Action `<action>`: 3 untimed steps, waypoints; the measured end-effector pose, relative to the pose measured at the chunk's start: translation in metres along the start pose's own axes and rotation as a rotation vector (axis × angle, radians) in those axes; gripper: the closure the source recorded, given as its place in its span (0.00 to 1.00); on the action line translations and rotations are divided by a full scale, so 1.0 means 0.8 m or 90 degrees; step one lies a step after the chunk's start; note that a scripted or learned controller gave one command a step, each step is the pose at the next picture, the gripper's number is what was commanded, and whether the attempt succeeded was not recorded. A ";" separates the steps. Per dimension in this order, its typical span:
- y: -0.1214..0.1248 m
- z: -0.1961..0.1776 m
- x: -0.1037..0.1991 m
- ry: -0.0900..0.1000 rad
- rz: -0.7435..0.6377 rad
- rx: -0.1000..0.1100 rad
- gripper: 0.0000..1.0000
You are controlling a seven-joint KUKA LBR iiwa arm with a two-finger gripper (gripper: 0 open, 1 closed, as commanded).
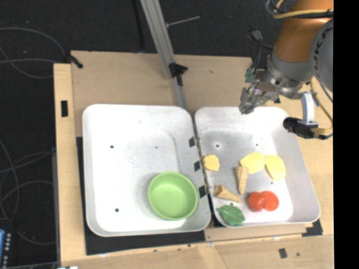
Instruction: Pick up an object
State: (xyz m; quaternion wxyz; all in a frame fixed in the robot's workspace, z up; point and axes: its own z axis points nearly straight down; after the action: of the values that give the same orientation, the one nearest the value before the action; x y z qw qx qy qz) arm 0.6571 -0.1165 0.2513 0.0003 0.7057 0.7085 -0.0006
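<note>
My end effector (247, 106) hovers above right bin (291, 150) rim, grip state unclear; approach step, next descend toward tomato (262, 201).

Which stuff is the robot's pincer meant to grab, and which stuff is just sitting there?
To grab: green bowl, red tomato, green leaf, yellow pieces, two cones.

Just sitting there: white bins, metal pole, cables, bench.

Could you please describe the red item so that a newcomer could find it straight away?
Look in the right bin, near its front edge. The tomato lies there, right of the green leaf and below the yellow pieces. It is the one red thing there.
</note>
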 end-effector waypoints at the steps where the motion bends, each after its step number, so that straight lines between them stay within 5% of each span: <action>1: -0.030 0.013 0.048 0.000 0.000 0.001 1.00; 3: -0.095 0.030 0.162 0.002 -0.002 0.001 1.00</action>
State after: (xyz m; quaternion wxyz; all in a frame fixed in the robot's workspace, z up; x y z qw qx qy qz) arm 0.5809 0.0125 0.2269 -0.0008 0.7048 0.7094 -0.0001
